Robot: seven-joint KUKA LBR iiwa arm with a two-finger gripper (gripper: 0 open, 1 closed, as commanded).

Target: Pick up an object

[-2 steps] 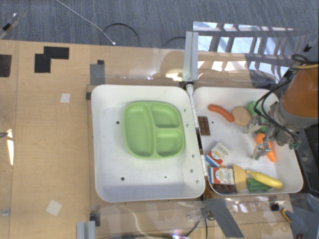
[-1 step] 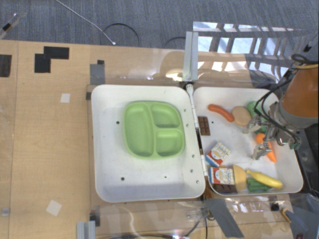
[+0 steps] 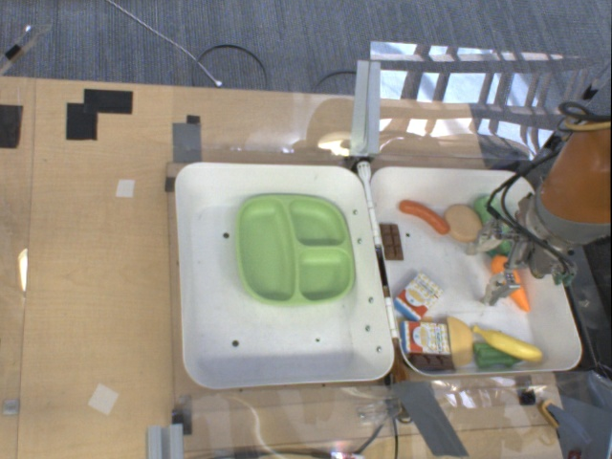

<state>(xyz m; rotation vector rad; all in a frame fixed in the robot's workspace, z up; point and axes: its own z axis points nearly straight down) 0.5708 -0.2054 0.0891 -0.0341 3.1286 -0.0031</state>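
My gripper [image 3: 504, 280] hangs low over the right bin [image 3: 564, 357], at the small orange carrot [image 3: 517, 297] near that bin's right wall; its opening I cannot tell from this view. I judge the carrot a light, rigid plastic toy, smooth and apt to slip; the grip belongs across its thicker middle, not the tapered tip. It is short, bright orange, partly hidden by my tooling; a round tan piece [image 3: 463, 222] lies near.
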